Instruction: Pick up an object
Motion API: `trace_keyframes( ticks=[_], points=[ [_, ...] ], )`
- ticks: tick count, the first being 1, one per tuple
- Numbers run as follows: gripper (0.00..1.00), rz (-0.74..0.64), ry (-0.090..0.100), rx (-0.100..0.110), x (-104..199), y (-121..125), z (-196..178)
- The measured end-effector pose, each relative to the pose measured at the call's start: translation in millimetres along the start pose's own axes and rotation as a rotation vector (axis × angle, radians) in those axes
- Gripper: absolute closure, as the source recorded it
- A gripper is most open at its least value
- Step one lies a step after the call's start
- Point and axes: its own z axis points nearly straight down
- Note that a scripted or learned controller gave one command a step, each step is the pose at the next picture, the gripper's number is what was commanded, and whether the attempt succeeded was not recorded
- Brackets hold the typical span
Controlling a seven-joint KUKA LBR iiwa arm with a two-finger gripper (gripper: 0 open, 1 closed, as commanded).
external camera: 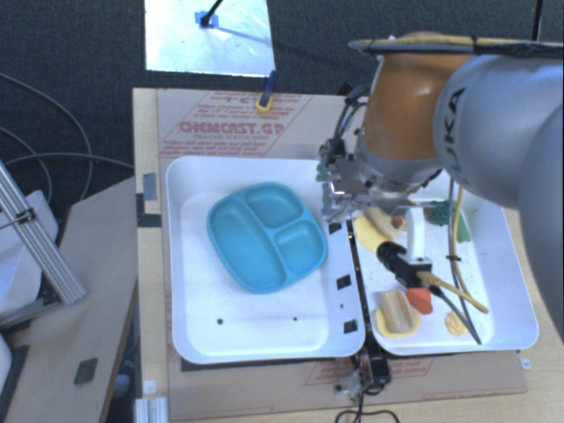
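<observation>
Risks and clearances, largest item first.

1. Arm [458, 86]: its bulk hangs over the top-left of the right bin [520, 320] and hides much of it from the camera. Risk: any pick there is made w/o a clear sight of the contents.
2. Left bin [189, 263]: holds a blue plate [264, 236] lying flat, approx. centre. There is bare floor on all sides, widest along the near edge. We judge the plate a poor pick: broad, low rim, likely to slip or tip.
3. Right bin: crowded. The free floor is a narrow strip along the far-right wall.
4. Gripper [339, 196]: sits over the inner walls where the two bins meet, near their far end. We cannot tell whether it is open or closed, and nothing is seen held. Risk: a straight descent from here strikes the bin walls, not an object.
5. Likely target, in our judgement: the yellow piece [370, 230], just right of the gripper and close to the inner wall. That wall leaves little room on one side, so a clash or a glancing grasp is possible.
6. Other candidates, nearer the front: tan block [396, 314] and red piece [420, 300], touching or nearly so. Risk: both get nudged or taken together.
7. Green piece [438, 210]: partly hidden under the arm. Shape unclear.
</observation>
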Motion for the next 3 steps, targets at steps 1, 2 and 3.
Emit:
trace_keyframes(
  ticks=[1, 2, 3],
  points=[
    [1.0, 0.004, -0.002, 0.012, 27.7, -71.7, 68.6],
    [1.0, 0.009, -0.004, 0.008, 36.7, -70.4, 149.5],
    [1.0, 0.003, -0.002, 0.001, 74.8, 18.2, 166.7]
  ],
)
